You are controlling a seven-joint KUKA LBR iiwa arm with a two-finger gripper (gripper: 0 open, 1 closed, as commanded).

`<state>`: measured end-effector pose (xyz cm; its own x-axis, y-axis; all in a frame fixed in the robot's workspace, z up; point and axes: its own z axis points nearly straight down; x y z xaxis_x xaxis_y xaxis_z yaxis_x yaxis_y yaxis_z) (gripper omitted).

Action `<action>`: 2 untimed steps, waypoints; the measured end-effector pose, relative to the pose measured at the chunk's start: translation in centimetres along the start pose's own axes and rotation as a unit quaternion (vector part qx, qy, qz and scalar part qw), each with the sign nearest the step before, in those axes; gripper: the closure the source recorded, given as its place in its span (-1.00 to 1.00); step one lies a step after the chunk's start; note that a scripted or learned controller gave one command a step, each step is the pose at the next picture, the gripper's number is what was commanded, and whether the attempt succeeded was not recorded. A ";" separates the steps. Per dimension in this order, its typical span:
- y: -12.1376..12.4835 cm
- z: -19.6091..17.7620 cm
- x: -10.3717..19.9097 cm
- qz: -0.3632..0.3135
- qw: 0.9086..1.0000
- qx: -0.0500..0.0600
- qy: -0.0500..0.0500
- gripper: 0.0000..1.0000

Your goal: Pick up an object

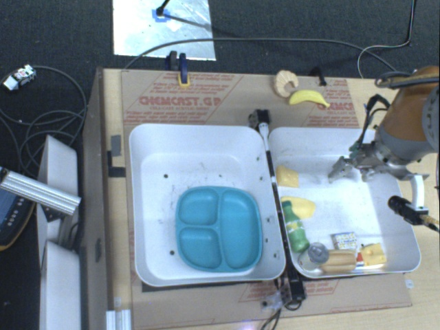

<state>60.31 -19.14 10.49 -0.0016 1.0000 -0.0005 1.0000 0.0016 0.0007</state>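
My gripper (352,169) hangs over the upper right part of the right bin (385,218), its two grey fingers (338,168) spread apart with nothing between them. Below and left of it in that bin lie a yellow wedge (289,177), a pale yellow piece (300,205) and a green bottle (297,232). Along the bin's near wall sit a grey round cap (317,253), a tan cylinder (340,260), a small printed box (344,240) and a yellow block (372,254).
The left bin (158,163) holds a blue divided plate (220,227). A banana (308,98) and a tan ring-shaped toy (285,82) lie on the cardboard behind the bins. A black fitting (409,212) juts over the right bin's right rim.
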 end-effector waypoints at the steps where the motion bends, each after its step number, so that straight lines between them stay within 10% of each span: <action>1: 5.0 -1.8 -1.5 -0.001 1.000 -0.002 -0.001 -1.00; 2: -2.0 -3.1 -1.5 0.000 1.000 -0.001 0.000 -1.00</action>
<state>58.28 -20.69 13.62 -0.0010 1.0000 -0.0013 1.0000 0.0010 0.0020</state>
